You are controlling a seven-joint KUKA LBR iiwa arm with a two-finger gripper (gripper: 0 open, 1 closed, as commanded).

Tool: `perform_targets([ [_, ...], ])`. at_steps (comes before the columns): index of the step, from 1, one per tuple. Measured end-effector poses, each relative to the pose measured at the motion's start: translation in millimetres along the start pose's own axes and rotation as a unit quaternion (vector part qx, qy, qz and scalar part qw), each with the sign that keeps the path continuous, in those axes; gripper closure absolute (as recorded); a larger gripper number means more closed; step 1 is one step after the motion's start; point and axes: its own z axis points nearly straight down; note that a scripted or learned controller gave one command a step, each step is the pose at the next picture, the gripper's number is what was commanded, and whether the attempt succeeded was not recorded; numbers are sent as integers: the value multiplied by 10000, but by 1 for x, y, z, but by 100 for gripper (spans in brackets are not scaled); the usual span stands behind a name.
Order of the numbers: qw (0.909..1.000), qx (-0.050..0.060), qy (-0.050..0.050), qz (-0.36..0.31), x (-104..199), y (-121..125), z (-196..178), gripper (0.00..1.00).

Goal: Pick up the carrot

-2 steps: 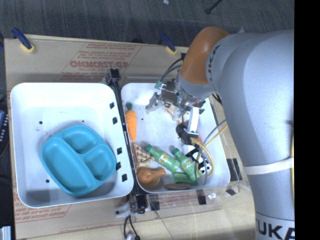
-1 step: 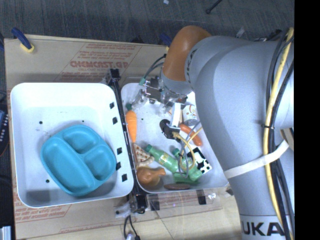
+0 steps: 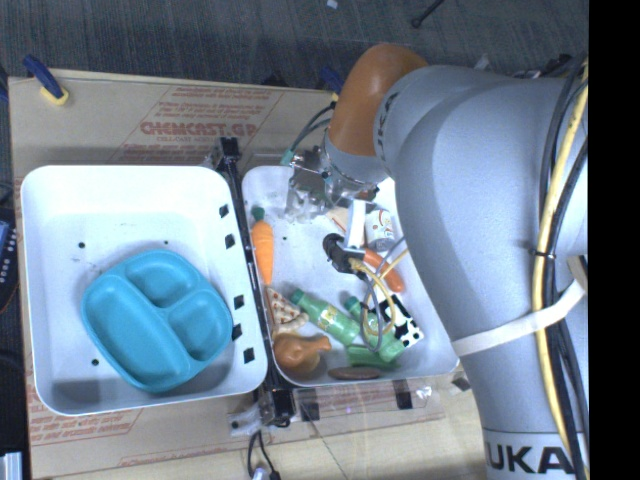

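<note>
Over the right bin [image 3: 262,184], up at its far end, my gripper [image 3: 303,200] hangs with nothing visibly held; how wide it's parted, I cannot tell from this angle. Carrot [image 3: 263,250] lies against the bin's left wall, green tip toward me, just beside and below my gripper, not touching. Nearer end: green bottle [image 3: 332,318], waffle piece [image 3: 283,309], chicken drumstick [image 3: 300,350]. Left bin [image 3: 60,193] has the blue divided plate [image 3: 155,316].
</note>
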Motion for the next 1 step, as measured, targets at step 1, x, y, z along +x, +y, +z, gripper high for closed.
perform_targets([
  [1,9969,-62,26,-784,86,-24,-95,100],
])
